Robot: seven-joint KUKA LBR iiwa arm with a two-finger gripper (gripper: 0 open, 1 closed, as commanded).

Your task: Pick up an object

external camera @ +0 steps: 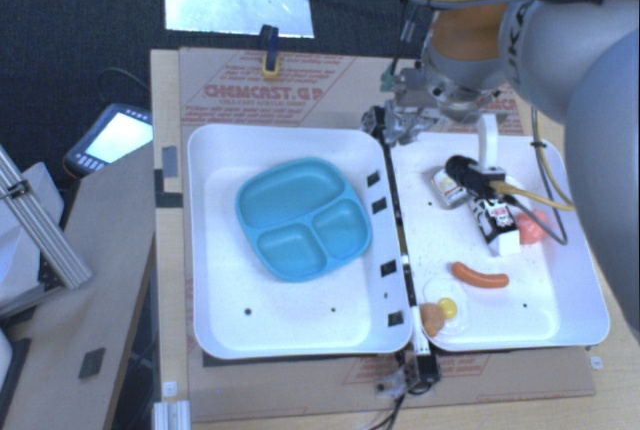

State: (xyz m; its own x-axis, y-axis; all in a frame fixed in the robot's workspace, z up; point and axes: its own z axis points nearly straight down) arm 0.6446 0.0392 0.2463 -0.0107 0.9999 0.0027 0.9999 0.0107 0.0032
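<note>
My gripper hangs over the back left corner of the right bin, close to the divider between the bins. Nothing shows between its tips. In that bin lie an orange sausage, a fried-egg toy at the front left, a pink piece toward the right, and a small silvery packet in the middle. All of these lie in front of the gripper, apart from it.
The left bin holds a blue divided plate. A row of black clips runs along the wall between the bins. The bulky grey arm overhangs the right bin's back right part.
</note>
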